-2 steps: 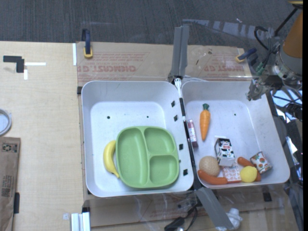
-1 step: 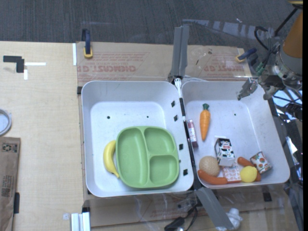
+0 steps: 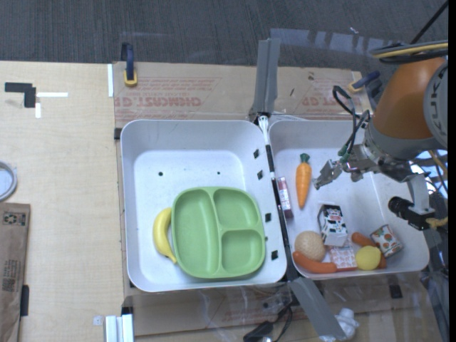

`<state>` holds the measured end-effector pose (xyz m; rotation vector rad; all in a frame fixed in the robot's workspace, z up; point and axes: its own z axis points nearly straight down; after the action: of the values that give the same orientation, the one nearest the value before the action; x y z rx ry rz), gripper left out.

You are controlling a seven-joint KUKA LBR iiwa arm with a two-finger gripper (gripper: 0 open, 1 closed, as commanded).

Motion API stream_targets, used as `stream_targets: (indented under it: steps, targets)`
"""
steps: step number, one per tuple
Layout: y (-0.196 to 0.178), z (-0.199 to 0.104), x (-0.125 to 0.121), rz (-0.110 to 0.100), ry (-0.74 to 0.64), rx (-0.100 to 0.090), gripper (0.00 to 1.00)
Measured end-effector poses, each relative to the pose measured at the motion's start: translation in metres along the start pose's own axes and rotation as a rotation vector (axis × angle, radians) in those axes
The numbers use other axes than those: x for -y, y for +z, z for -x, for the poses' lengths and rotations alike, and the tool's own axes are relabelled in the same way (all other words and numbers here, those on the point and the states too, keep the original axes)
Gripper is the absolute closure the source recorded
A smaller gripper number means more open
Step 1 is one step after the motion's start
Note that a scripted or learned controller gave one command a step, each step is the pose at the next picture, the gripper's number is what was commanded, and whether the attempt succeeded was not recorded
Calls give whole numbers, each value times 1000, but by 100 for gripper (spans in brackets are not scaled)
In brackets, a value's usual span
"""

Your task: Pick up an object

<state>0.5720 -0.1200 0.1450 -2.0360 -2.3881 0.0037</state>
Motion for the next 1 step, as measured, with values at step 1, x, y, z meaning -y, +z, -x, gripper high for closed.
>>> stream_targets:
  steps: [1]
  targets:
    - [56, -21, 49, 0, 65, 0, 0]
